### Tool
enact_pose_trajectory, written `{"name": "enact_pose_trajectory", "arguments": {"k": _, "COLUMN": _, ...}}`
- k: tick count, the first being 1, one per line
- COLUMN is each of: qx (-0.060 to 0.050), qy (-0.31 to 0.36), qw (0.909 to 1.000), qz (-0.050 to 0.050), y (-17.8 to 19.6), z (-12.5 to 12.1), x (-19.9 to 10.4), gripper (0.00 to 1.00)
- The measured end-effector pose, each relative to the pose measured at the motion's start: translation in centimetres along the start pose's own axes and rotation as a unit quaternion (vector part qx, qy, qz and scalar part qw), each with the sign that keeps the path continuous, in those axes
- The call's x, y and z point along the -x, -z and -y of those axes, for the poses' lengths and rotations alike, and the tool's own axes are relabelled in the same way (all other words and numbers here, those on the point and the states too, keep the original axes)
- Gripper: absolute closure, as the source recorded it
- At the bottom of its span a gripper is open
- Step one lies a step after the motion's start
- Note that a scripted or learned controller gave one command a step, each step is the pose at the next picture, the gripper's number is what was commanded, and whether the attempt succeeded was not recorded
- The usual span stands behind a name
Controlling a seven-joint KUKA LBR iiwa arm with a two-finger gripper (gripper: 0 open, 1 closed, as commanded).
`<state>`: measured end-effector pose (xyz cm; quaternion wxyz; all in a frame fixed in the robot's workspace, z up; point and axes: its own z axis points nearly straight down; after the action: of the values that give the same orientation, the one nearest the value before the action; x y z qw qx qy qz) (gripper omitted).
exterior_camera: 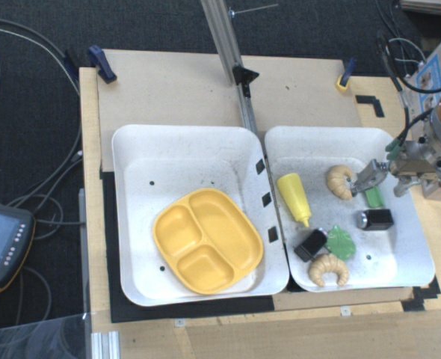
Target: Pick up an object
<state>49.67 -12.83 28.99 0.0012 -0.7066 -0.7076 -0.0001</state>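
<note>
Dark carpet and loose cables surround your pale wooden counter (168,88), which carries two shallow white bins side by side. You find the pickable things in the right bin (310,140): a tan croissant (340,182) near its middle, just left of the end effector (374,176). Whether the end effector's fingers stand wide or narrow, you cannot tell from this slant; nothing is visibly held between them. A green piece (374,197) lies directly beneath the fingers, and a small black block (376,219) sits just below that. Further left, a yellow mustard bottle (294,198) lies on its side with its nozzle pointing toward the near edge. Near the front wall you see a black box (310,244) touching a green lump (341,242), and a second croissant (330,269) just in front of both. Moving outward, the left bin (176,148) holds a yellow divided plate (208,239) with three compartments. A metal pole (224,32) rises from between the bins at the back.
</note>
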Motion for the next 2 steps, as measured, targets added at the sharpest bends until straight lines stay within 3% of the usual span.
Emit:
{"name": "enact_pose_trajectory", "arguments": {"k": 1, "qx": 0.0, "qy": 0.0, "qw": 1.0, "qz": 0.0, "y": 0.0, "z": 0.0, "x": 0.0, "gripper": 0.0}}
{"name": "enact_pose_trajectory", "arguments": {"k": 2, "qx": -0.003, "qy": 0.0, "qw": 1.0, "qz": 0.0, "y": -4.2, "z": -0.1, "x": -0.1, "gripper": 0.0}}
